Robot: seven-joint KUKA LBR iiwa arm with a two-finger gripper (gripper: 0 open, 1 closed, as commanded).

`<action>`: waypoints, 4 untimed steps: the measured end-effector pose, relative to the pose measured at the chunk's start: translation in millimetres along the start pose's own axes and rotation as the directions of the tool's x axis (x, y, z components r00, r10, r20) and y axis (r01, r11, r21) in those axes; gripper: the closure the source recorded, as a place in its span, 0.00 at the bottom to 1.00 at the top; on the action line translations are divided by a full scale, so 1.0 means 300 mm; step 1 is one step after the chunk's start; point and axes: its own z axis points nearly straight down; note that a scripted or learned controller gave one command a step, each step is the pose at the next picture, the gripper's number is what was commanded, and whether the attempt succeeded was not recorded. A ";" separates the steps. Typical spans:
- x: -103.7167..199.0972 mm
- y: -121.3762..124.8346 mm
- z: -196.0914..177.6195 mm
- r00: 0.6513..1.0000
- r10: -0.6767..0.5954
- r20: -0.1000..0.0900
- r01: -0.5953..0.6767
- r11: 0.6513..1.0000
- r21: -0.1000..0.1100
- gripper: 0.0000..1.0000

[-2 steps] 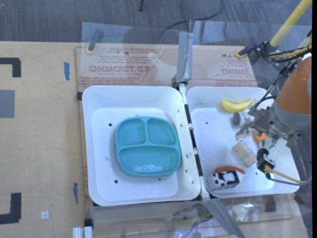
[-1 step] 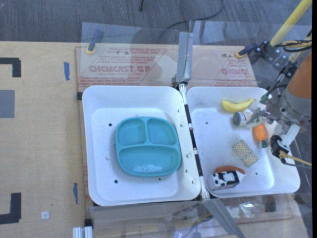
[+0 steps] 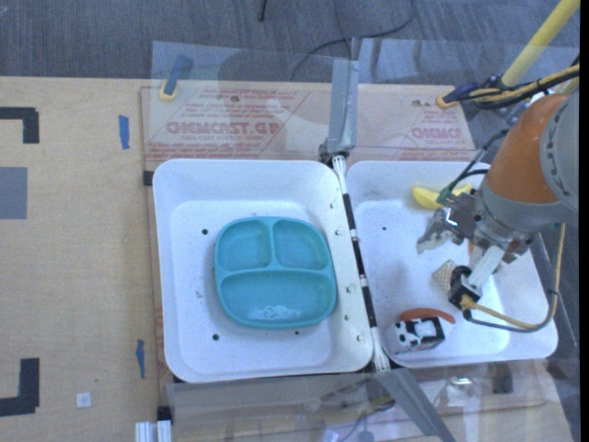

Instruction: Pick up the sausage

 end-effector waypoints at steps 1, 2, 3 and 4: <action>0.062 0.139 -0.075 0.987 0.159 0.000 -0.159 0.987 -0.003 0.00; -0.003 -0.108 0.077 1.000 -0.003 0.000 0.003 1.000 -0.001 0.00; 0.002 0.016 -0.134 0.997 0.082 0.000 -0.082 0.997 -0.003 0.00; 0.009 -0.131 0.139 1.000 -0.007 -0.005 0.007 1.000 -0.014 0.00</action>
